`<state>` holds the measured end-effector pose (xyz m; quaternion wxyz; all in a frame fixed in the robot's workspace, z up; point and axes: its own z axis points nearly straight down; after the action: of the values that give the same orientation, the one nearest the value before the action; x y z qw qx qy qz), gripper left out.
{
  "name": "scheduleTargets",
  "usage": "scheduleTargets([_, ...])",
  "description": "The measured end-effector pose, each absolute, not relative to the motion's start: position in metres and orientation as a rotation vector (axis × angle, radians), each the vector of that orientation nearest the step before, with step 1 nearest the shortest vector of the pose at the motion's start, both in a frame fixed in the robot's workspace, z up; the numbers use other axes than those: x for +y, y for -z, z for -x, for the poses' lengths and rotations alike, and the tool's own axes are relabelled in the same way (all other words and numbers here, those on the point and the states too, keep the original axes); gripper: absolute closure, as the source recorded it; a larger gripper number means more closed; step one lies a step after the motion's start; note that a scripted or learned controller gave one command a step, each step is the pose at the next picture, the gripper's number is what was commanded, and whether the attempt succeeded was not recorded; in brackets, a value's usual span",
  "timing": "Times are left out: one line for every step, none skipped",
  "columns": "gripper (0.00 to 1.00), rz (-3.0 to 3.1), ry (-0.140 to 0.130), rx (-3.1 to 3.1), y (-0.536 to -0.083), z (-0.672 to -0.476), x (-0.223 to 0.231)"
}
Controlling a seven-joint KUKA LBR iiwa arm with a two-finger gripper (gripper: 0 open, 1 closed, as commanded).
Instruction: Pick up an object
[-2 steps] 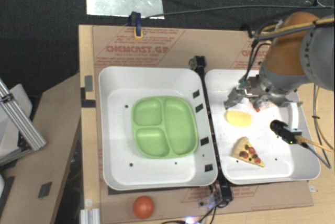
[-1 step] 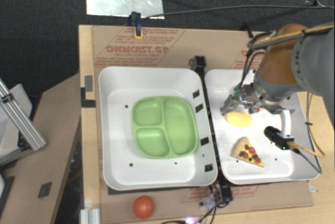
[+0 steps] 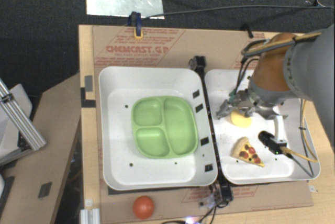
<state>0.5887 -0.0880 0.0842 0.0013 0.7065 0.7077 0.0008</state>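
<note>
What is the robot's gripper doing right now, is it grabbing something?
Gripper: low in the right bin, right over the yellow round piece. Whether it is open, closed or gripping anything cannot be told.

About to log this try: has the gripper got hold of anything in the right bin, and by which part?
Cannot be told. The gripper sits right over the yellow piece, but no grip shows. The pizza slice lies untouched.
</note>
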Motion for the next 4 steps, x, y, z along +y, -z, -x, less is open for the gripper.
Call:
scheduleTargets([1.00, -2.215, -0.007, 2.218, -0.097, -0.590, -0.089])
scheduleTargets([1.00, -2.217, -0.005, 2.220, -0.141, -0.592, -0.092])
scheduleTargets([1.00, -2.214, -0.007, 2.222, -0.190, -0.588, -0.086])
scheduleTargets([1.00, -2.212, -0.008, 2.222, -0.243, -0.599, -0.088])
